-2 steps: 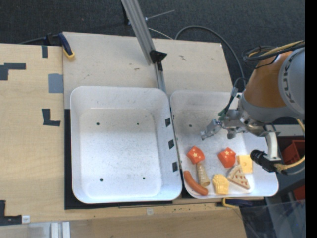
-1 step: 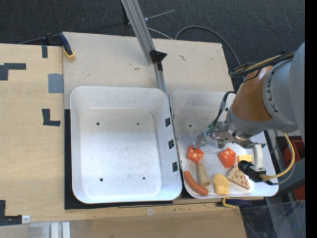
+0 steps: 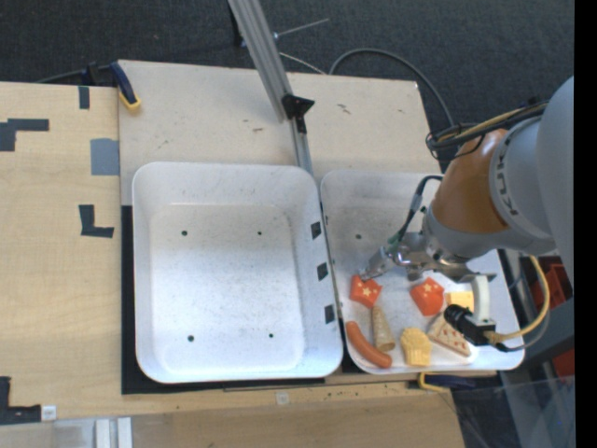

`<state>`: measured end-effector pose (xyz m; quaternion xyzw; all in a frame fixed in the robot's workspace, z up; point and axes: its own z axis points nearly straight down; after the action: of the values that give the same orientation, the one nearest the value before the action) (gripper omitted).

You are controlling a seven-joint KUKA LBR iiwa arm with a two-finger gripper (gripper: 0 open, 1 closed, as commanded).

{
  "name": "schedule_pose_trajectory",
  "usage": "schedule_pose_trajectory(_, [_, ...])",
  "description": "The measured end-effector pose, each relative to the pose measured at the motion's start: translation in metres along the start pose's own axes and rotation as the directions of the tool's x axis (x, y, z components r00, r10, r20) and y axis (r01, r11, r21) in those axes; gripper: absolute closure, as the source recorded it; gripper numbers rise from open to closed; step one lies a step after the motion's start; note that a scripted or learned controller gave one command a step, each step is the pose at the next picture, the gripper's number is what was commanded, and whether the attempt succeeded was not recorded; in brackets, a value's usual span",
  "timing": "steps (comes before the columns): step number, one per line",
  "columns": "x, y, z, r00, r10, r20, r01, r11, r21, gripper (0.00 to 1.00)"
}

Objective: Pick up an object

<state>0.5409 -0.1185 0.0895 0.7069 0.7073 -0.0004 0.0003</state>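
My gripper [image 3: 395,254] hangs over the middle of the right bin [image 3: 364,203], the arm reaching in from the right. Just below and left of it lies a red toy piece with a yellow mark [image 3: 366,290]. A second red piece [image 3: 427,296] lies just below and right of it. Nothing can be seen held in the gripper. Along the bin's front edge lie an orange hot dog [image 3: 368,343], a tan cone [image 3: 382,327], a yellow corn piece [image 3: 416,346] and a pizza slice [image 3: 450,337]. A yellow block [image 3: 460,300] sits beside the second red piece.
The left bin [image 3: 149,250] stands beside the right one, sharing a raised rim between them. A slanted metal pole [image 3: 266,49] rises behind the bins. The far half of the right bin holds bare floor.
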Motion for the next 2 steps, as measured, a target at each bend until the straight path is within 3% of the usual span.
schedule_pose_trajectory(1, [0.001, 0.000, -0.010, 1.000, -0.001, -0.001, 0.001, 1.000, 0.001, 1.00])
schedule_pose_trajectory(2, [-0.007, -0.001, -0.054, 1.000, 0.000, -0.001, 0.000, 1.000, 0.001, 1.00])
